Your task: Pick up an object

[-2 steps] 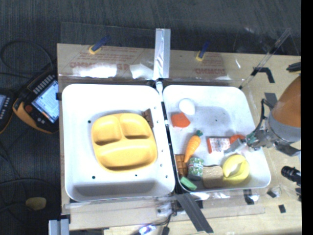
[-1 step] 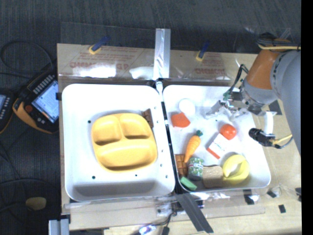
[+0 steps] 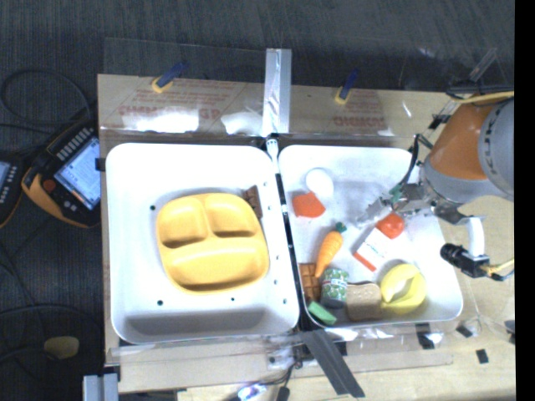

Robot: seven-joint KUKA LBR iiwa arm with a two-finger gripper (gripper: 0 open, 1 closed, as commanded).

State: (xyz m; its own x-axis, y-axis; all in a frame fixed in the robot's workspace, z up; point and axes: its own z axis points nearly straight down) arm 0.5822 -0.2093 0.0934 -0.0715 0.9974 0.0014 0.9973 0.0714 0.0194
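My gripper (image 3: 386,206) reaches into the right bin (image 3: 435,174) from the right, low over its middle-right part. Just below it lies a small red-orange piece (image 3: 391,225) touching a white carton with an orange edge (image 3: 369,250). Whether the gripper touches the red-orange piece is unclear. Other pieces in this bin: a white round one (image 3: 318,181), a red-orange one (image 3: 308,205), a carrot (image 3: 328,251), a yellow fruit (image 3: 402,286), a brown slab (image 3: 363,300) and a green-white piece (image 3: 335,285).
The left bin (image 3: 125,224) holds a yellow divided plate (image 3: 213,240). A ridge (image 3: 282,224) separates the two bins. The arm's orange band (image 3: 461,144) and grey wrist hang over the right bin's right wall. A handheld controller (image 3: 71,178) lies left of the bench.
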